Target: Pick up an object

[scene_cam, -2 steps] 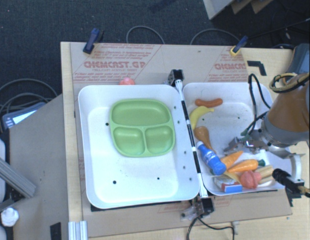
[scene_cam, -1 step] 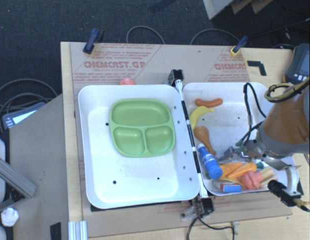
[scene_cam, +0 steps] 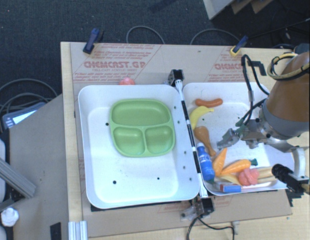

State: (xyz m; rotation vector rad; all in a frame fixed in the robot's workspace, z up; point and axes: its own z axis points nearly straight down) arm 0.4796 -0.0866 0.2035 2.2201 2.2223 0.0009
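Gripper (scene_cam: 230,136) hangs low inside the right bin (scene_cam: 230,90), its metal fingers (scene_cam: 226,138) angled toward the toys, though I cannot tell from this angle how far apart they are, and nothing shows between them. Just beside the fingers lies a brown drumstick (scene_cam: 204,137), with a carrot (scene_cam: 220,159) below it. A yellow banana (scene_cam: 200,114) and a sausage (scene_cam: 209,103) sit toward that bin's far end. A blue bottle (scene_cam: 205,163) leans along its left wall. Beside it, the left bin (scene_cam: 94,184) carries a green divided plate (scene_cam: 142,126).
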